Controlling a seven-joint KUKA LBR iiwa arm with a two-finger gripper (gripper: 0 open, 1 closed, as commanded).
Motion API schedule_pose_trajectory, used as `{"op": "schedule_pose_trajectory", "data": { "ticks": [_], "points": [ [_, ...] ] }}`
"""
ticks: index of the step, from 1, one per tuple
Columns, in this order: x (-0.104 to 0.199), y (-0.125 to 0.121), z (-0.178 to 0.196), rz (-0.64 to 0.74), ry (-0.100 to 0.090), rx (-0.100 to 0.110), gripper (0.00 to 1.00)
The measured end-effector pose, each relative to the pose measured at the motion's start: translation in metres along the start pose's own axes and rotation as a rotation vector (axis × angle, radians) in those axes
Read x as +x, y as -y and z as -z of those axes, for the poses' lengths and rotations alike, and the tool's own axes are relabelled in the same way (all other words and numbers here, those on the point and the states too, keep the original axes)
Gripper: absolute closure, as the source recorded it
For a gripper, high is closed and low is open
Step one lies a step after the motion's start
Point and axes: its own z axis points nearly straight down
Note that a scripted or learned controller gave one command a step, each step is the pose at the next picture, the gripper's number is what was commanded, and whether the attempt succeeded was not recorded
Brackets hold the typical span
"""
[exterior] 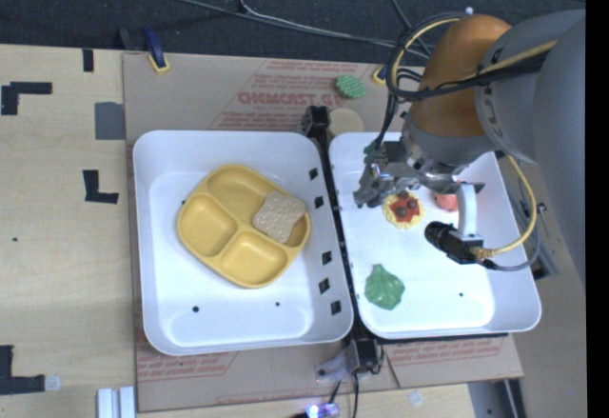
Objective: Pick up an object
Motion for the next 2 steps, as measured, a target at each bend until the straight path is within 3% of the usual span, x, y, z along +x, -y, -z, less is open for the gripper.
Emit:
{"op": "schedule_pose_trajectory", "data": {
  "ticks": [2],
  "points": [
    [0.115, -0.013, 0.024, -0.001, 0.000, -0.001, 1.00]
  ]
}}
